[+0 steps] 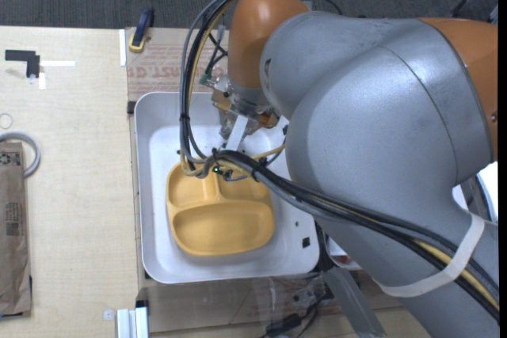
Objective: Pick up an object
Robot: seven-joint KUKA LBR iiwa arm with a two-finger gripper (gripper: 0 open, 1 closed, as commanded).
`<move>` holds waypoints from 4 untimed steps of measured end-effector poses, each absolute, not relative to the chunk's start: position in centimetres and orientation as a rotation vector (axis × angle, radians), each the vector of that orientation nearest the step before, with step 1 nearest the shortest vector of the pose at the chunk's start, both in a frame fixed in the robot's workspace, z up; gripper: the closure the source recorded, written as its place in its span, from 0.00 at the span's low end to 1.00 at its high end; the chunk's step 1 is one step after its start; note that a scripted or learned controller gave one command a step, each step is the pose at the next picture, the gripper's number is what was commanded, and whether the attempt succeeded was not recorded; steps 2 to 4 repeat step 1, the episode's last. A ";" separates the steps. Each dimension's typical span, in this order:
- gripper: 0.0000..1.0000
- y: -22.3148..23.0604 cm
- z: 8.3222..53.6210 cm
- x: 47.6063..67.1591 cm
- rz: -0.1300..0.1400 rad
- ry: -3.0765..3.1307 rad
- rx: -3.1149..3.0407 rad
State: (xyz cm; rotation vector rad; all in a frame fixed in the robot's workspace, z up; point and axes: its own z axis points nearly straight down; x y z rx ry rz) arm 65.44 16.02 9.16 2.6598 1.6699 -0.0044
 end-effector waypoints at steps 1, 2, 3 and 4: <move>1.00 12.6 9.3 65.9 0.000 0.878 3.016; 1.00 12.6 9.3 65.9 0.000 0.878 3.016; 1.00 12.6 9.3 65.9 0.000 0.878 3.016; 1.00 12.6 9.3 65.9 0.000 0.878 3.016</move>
